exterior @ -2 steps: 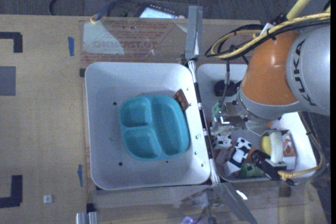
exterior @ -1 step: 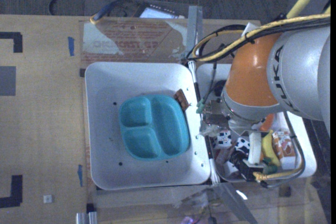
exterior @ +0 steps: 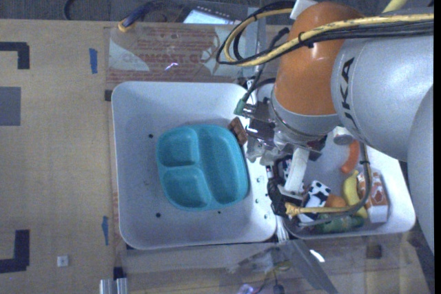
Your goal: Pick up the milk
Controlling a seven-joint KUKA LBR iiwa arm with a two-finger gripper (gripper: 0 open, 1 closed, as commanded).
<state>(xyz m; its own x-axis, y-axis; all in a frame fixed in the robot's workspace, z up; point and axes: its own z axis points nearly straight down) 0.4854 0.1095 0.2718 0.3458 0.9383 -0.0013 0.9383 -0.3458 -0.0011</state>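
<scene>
The grey arm is reaching down over the seam between two white bins. Its gripper (exterior: 256, 140) is hanging beside a teal divided plate (exterior: 200, 165); whether it is released or clenched cannot be told. The cow-spotted milk carton (exterior: 317, 194) is lying in the arm-side bin (exterior: 400, 211), near a banana (exterior: 353, 189).

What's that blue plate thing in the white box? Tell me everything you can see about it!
The blue plate is a teal tray that looks like plastic, with rounded corners and three sunken sections: two smaller ones and one long one. It lies flat, right way up, on the floor of the white bin on the view's left, toward its right side. The gripper hangs near the plate's right edge; contact is unclear.
</scene>
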